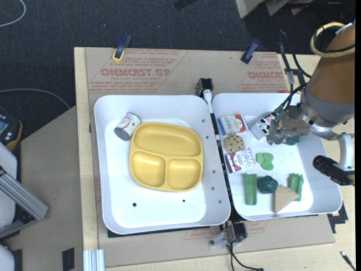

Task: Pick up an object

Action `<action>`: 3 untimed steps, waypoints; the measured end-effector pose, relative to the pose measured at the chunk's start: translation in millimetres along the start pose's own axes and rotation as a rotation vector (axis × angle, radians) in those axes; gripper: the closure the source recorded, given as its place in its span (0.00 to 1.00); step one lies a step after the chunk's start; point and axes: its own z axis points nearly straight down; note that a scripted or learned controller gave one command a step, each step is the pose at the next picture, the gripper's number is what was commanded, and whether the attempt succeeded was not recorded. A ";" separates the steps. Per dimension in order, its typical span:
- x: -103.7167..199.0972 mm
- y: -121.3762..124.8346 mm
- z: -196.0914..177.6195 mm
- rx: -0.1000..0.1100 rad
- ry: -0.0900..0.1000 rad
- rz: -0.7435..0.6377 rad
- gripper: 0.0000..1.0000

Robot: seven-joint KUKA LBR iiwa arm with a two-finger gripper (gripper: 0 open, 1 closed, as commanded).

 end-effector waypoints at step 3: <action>6.2 -1.6 -1.9 0.002 0.001 0.001 1.00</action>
